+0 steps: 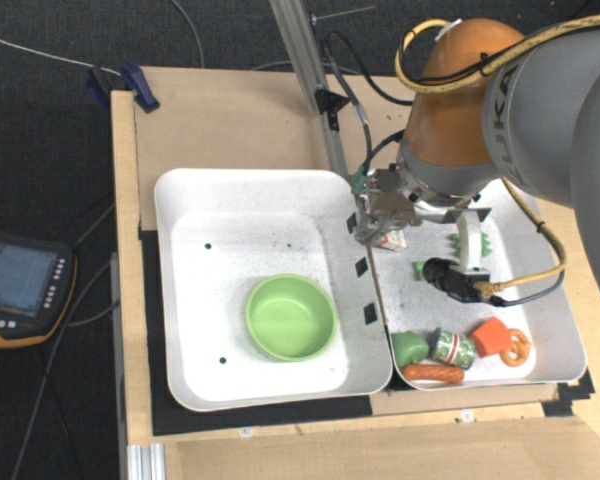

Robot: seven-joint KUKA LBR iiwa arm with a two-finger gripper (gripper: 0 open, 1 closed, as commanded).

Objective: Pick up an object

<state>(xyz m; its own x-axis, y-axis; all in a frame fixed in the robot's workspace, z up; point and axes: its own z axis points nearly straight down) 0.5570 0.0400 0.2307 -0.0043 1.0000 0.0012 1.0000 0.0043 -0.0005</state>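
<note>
While hanging the grey two-finger gripper [380, 226] low by the left wall of the shallow white right-hand bin [552, 318], open or shut impossible to tell, risks snagging that wall and grabbing nothing, apart from the orange plastic toy [500, 340] near the front edge.

You're looking at a robotics lab: left of the pincer [382, 230], two shallow white plastic bins [180, 193] sit on a plain plywood bench [230, 108], with a handheld orange-edged teach pendant [20, 288] and loose black cables [180, 8] on dark carpet beyond.
</note>
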